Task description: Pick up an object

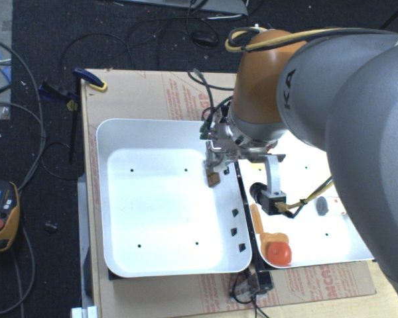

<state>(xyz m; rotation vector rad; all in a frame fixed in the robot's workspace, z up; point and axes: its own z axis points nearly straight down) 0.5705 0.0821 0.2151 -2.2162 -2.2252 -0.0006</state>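
**Arm hangs over the divide between two white bins**

Dark carpet strewn with cables surrounds the bench (152, 85), a tan board carrying both bins. Biggest of all is the arm (331, 91), grey with an orange band, which reaches in from the right and covers much of the right bin (318, 254). Left of that bin, touching along a shared edge, sits the left bin (113, 177), its white floor marked with small dark dots. Above the shared edge the gripper (213, 175) points down at the left bin's right side; its small dark tip is too blurred to judge, so I cannot tell how the jaws stand. Inside the right bin, near its front left corner, lies an orange-red object (276, 250) with a paler handle-like part. Further right in that bin rests a small grey item (322, 206), partly hidden beneath the arm. A black fitting with a yellow cable (268, 201) hangs just beside the divide.
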